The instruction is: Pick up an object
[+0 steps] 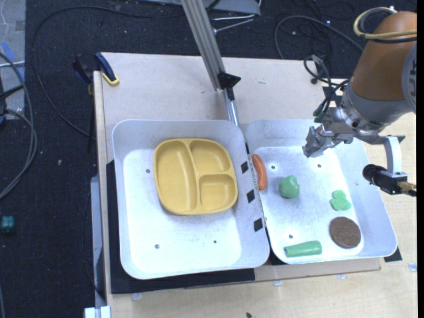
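The right bin [371,197] holds several toy foods: an orange hot dog [260,171] along its left wall, a round green piece [289,187] in the middle, a small green piece [340,200] to the right, a brown cookie [345,232] and a green bar [303,248] near the front. My gripper [317,142] hangs over the back of this bin, above and behind the round green piece. Nothing shows between its fingers.
The left bin [132,244] bears a yellow divided plate [196,175]. A metal pole [207,35] slants up from between the bins. Cables lie on the dark floor around the bench, and a blue-yellow tool [106,69] sits at the bench's back left corner.
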